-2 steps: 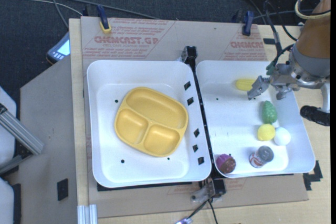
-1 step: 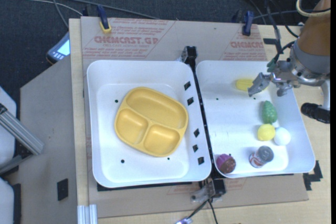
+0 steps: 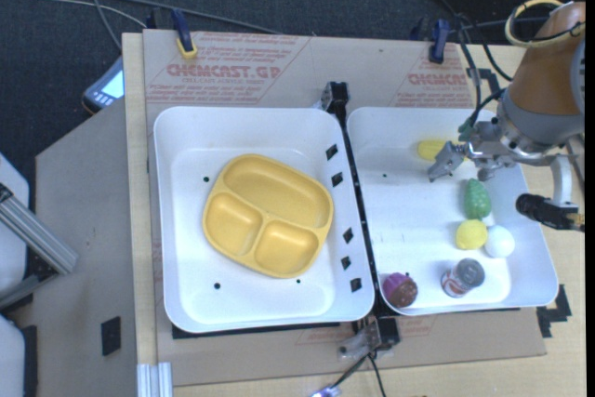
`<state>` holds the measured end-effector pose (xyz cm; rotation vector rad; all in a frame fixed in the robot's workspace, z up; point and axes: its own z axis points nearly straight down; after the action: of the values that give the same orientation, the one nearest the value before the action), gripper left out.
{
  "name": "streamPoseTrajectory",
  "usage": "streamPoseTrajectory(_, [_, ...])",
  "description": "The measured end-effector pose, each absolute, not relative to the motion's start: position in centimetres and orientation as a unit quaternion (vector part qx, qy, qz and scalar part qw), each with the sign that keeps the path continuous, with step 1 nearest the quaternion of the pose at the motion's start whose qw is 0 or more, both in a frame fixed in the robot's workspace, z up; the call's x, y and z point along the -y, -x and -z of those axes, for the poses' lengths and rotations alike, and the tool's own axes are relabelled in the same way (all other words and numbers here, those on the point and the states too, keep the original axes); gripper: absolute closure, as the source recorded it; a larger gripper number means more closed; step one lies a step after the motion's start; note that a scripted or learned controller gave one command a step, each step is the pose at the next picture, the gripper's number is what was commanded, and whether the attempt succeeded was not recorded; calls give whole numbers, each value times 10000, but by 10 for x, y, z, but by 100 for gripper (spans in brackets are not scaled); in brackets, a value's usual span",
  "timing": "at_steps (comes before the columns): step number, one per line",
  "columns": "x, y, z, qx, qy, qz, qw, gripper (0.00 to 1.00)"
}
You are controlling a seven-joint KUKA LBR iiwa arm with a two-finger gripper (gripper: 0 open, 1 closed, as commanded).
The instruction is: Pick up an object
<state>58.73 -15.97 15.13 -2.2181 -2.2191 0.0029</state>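
Six small objects lie in the right-hand bin (image 3: 372, 200), all toward its 3 o'clock half. A yellow piece (image 3: 430, 149) sits near the bin's 12 o'clock wall, partly covered by the gripper, so its shape is hard to tell. A green object (image 3: 478, 198) lies further toward 6 o'clock, then a yellow ball (image 3: 470, 234) with a white ball (image 3: 500, 243) touching it at its 3 o'clock side. Near the 6 o'clock wall rest a dark purple object (image 3: 401, 290) and, at its 3 o'clock, a small round thing in grey, white and red (image 3: 462, 276); both are too small to identify.

The gripper (image 3: 465, 158) hangs over the bin between the yellow piece and the green object. Its metal parts blur together, so whether the jaws are open or closed cannot be told, and nothing can be seen between them. The arm (image 3: 548, 79) enters from 3 o'clock; its orange band fills the corner and its upper part is cut off by the frame. A black part (image 3: 548, 211) juts over the bin's 3 o'clock rim.

The left-hand bin (image 3: 177, 200) holds a yellow divided tray (image 3: 268, 215), tilted on the bin floor. Black clips (image 3: 337, 95) join the two bins along their shared edge. Both bins rest on a table (image 3: 242, 60) covered with brown board printed in red lettering, only partly legible.
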Motion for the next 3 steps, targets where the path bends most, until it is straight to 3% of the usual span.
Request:
streamPoseTrajectory(1, [149, -589, -98, 7075, 7067, -11, 28, 0])
streamPoseTrajectory(2, [149, -589, -84, 7072, 7070, -7, 17, 0])
streamPoseTrajectory(3, [149, -591, -97, 7070, 7072, 6, 5, 100])
